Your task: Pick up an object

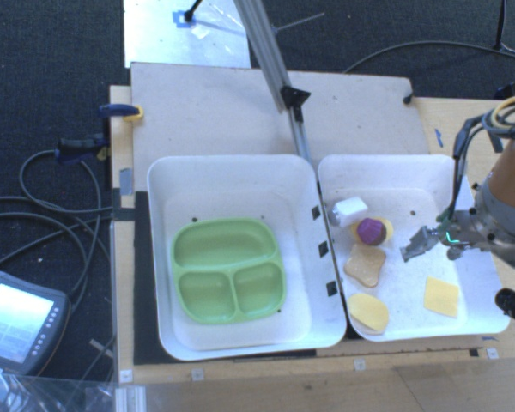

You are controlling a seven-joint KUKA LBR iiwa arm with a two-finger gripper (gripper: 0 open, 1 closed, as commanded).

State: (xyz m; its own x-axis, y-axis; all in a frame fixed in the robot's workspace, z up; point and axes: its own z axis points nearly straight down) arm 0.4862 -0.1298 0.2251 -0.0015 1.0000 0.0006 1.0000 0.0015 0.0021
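The right bin (386, 168) holds several small items: a white block (350, 209), a purple ball (372, 230) resting on something yellow, a tan toast slice (366, 266), a yellow oval piece (368, 312) and a yellow cheese square (442, 298). My gripper (418, 245) hangs over the right half of this bin, right of the purple ball and above the cheese square. Nothing shows between its fingers.
The left bin (163, 230) contains a green divided tray (228, 269). A slanted metal pole (270, 50) crosses the back board down to the bins' junction. Cables and a teach pendant (17, 316) lie on the floor at left.
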